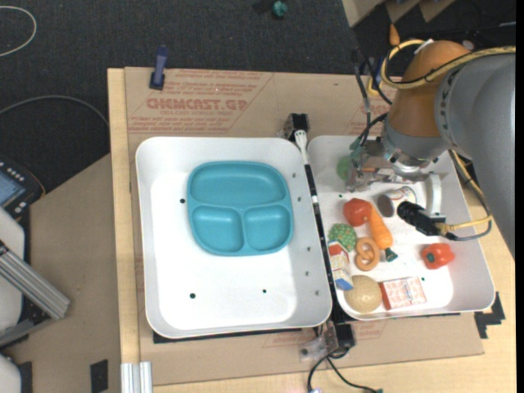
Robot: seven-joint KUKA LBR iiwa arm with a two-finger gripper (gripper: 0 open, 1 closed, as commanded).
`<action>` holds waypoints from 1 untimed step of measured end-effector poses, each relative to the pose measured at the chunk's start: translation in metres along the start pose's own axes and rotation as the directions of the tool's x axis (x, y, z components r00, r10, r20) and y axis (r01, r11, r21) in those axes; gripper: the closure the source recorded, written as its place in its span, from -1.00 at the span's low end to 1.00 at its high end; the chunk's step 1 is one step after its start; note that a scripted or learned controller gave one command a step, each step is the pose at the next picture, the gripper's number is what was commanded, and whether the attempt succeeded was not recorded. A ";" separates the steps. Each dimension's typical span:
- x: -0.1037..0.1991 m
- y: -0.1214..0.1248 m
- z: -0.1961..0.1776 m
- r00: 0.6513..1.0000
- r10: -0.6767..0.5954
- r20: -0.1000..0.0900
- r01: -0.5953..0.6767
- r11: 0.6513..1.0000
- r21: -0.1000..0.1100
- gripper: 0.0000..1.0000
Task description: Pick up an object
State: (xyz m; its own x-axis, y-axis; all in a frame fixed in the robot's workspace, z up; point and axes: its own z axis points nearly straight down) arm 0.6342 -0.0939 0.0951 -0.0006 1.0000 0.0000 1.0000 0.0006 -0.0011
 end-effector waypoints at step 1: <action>0.000 0.000 -0.010 1.000 0.001 0.000 -0.001 1.000 -0.001 1.00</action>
State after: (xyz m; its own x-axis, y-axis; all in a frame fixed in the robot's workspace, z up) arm 0.6345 -0.0941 0.1053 0.0005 1.0000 0.0001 1.0000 -0.0005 0.0002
